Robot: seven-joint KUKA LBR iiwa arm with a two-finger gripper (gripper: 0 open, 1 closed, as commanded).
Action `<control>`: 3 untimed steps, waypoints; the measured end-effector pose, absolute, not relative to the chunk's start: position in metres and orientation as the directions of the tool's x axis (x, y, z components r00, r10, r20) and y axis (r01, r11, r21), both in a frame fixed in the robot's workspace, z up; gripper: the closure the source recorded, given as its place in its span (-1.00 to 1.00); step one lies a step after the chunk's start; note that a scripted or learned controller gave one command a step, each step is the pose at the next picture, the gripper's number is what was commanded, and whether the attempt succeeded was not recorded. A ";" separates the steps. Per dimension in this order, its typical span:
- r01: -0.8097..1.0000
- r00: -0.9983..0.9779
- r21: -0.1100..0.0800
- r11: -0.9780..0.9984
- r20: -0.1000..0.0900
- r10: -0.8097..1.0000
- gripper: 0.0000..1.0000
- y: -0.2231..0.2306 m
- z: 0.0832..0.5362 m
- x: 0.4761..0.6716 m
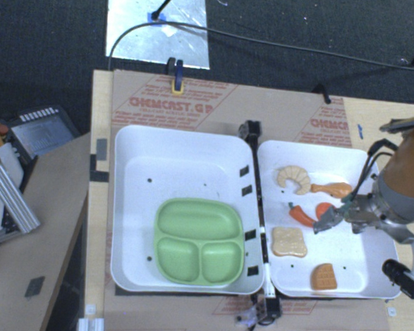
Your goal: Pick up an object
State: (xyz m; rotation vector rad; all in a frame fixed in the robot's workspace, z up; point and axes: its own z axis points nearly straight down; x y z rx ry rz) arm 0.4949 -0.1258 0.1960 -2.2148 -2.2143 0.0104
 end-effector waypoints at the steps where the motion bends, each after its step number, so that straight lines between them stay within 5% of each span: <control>1: 1.000 -0.003 0.001 0.003 0.000 1.000 -1.00 -0.126 0.202 0.498; 3: 1.000 0.000 0.001 0.000 0.001 1.000 -1.00 -0.124 0.088 0.497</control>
